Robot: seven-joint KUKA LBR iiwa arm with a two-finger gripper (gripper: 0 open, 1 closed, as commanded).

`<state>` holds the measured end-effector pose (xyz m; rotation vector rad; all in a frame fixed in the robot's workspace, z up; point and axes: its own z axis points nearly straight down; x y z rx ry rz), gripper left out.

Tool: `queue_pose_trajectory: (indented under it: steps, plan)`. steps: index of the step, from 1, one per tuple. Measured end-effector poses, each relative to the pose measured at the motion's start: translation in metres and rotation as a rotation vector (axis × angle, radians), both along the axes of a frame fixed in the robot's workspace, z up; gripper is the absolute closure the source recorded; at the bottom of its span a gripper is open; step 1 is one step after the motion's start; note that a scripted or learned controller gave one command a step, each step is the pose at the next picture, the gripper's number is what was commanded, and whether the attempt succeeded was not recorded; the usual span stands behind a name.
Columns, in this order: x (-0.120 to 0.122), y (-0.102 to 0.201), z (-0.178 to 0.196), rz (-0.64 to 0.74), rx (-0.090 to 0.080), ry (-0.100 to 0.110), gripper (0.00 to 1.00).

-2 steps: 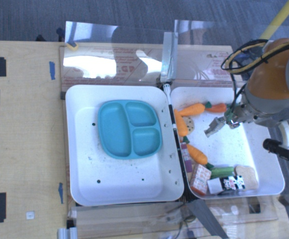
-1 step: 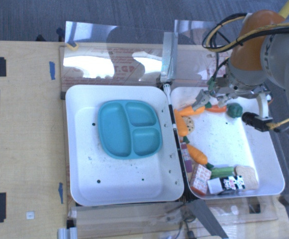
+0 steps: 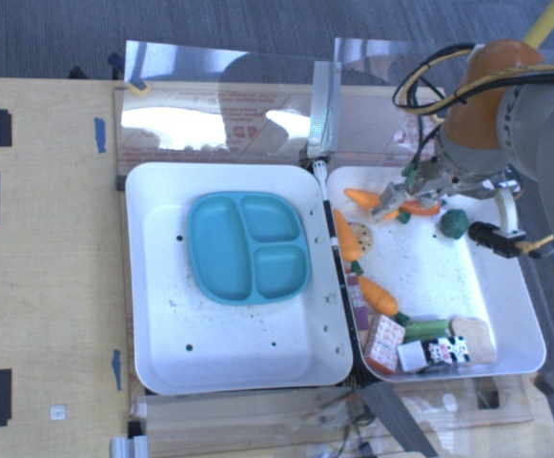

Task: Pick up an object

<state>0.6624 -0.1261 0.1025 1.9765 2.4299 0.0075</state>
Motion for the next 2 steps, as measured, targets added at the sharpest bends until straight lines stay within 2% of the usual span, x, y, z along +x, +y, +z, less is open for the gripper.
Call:
queue_pose_trajectory:
  steps: [1, 2]
  plan:
    - [0.001, 0.001, 0.011, 0.003, -0.001, -0.002, 1.0]
    - [0.007, 0.082, 0.099, -0.039, 0.004, -0.001, 1.0]
